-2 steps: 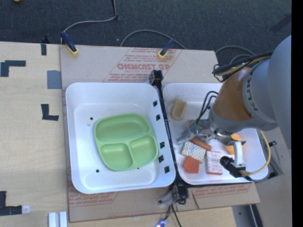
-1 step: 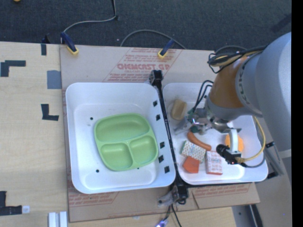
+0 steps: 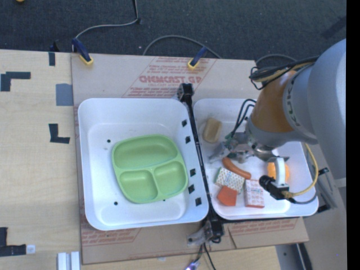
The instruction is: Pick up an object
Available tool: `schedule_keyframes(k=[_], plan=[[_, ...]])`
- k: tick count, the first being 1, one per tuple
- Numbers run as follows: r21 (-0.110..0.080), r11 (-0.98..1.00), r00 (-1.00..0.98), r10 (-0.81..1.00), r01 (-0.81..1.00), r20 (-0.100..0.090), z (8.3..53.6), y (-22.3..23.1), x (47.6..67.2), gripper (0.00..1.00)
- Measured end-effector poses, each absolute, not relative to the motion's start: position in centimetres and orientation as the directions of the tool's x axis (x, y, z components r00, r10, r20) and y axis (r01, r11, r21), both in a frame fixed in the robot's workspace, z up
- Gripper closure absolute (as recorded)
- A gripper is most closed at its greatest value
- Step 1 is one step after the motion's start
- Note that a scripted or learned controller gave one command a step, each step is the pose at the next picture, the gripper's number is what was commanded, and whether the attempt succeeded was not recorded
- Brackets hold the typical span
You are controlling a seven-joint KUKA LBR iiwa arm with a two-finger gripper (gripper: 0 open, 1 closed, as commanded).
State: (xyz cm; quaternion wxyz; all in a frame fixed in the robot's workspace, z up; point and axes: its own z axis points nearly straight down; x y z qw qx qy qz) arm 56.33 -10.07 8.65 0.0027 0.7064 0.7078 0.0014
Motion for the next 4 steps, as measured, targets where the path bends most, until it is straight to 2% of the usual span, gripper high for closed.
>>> schedule_keyframes(k=[1,2,3,4], plan=[[0.000,0.000,0.000,1.000,1.000,-0.001,8.6,-10.0,57.0,0.00],[0.001,0.001,-0.001,1.000,1.000,0.000,8.6,-10.4,58.7,0.00],[0.002,0.001,-0.001,1.000,1.000,-0.002,8.6,-9.8,59.3,0.00],[0.003,0.001,-0.001,1.000,1.000,-0.002,9.6,-9.8,59.3,1.00]])
